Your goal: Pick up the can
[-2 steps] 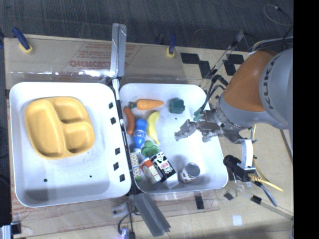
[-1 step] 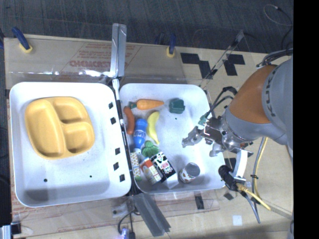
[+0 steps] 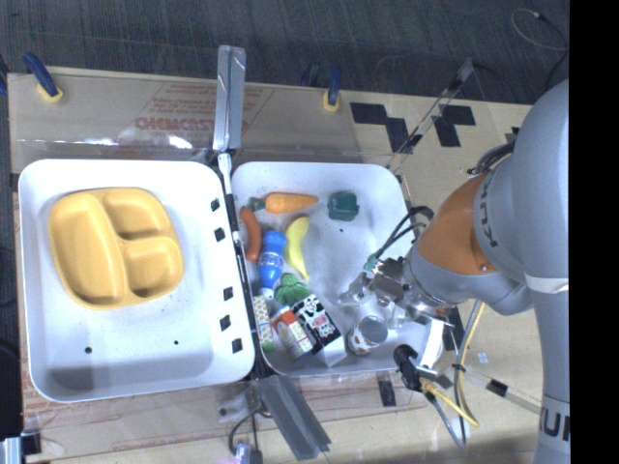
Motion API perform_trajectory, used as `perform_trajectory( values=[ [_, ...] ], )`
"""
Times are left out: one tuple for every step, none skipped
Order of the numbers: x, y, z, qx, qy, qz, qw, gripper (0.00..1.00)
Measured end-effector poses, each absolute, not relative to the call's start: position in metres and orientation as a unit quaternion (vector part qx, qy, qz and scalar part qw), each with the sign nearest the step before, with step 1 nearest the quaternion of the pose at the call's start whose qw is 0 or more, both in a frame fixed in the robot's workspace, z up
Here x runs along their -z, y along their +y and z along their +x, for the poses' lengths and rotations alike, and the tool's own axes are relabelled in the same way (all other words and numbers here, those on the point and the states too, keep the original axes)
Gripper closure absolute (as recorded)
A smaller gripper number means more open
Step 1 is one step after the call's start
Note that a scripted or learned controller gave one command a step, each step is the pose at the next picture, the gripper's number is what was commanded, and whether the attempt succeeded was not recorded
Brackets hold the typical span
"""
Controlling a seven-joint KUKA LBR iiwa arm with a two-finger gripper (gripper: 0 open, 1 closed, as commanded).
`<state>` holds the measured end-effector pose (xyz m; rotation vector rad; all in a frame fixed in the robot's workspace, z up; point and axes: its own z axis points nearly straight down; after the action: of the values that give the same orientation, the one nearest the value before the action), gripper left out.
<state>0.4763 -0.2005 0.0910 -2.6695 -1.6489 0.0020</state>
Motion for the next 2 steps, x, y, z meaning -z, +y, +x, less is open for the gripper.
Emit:
perform_trajectory(
  values=[
    [-0.1, -0.2, 0.476, -0.0014, -0.528, -0.849, 0.004, 1.0],
    [-0.208, -0.167, 0.556, -0.0012, -0.386, -0.923, 0.002, 1.0]
  ],
)
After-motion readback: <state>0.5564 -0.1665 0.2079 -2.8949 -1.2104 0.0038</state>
